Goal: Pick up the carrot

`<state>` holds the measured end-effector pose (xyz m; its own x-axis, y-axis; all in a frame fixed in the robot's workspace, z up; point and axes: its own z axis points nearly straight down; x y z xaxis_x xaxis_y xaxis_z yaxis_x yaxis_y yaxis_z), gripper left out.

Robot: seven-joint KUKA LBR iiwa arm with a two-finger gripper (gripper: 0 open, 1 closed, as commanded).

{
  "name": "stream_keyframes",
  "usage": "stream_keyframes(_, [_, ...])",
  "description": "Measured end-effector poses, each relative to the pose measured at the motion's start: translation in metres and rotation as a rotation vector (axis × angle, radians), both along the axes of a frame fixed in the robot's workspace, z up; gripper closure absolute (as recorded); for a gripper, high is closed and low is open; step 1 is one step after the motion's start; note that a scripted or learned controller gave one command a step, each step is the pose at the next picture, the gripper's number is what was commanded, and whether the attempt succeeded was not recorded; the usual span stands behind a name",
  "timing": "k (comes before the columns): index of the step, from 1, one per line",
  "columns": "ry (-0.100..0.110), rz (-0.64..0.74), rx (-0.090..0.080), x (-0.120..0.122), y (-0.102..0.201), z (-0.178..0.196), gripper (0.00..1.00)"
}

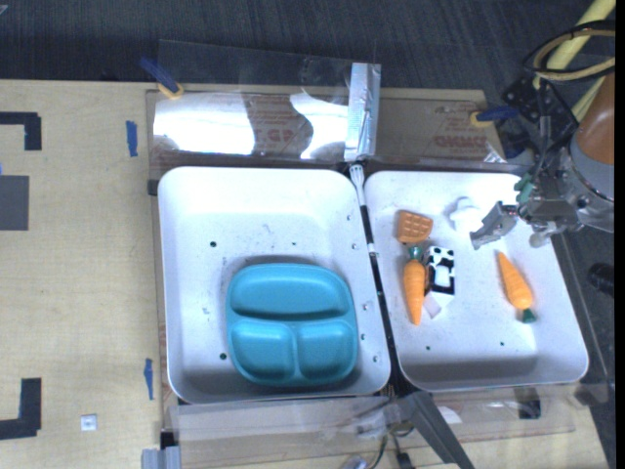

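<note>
Two carrots lie in the right bin point(488, 360). One carrot point(514, 281) rests near the bin's right side, its green tip pointing toward the front. The other carrot point(415, 289) lies by the bin's left wall, green top toward the back. My gripper point(513, 232) hangs over the right bin's back right part, just behind the right-hand carrot and apart from it. Its fingers point(485, 229) are spread open with nothing between them.
An orange waffle-like piece point(413, 226), a black-and-white object point(442, 270) and a small white item point(459, 207) share the right bin. A blue sectioned tray point(291, 322) sits in the left bin point(195, 223). Cables hang at the back right.
</note>
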<state>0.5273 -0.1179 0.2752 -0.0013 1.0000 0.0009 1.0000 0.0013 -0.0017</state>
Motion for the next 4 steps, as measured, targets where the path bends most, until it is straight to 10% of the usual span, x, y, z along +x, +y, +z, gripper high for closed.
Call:
stream_keyframes(1, [-0.003,0.184,-0.003,-0.014,-0.084,-0.004,0.00])
stream_keyframes(2, [0.000,0.339,0.004,0.019,-0.094,-0.178,0.00])
stream_keyframes(3, [-0.007,0.338,-0.001,0.022,-0.095,-0.165,1.00])
stream_keyframes(4, [-0.007,0.066,-0.002,0.063,-0.066,-0.094,1.00])
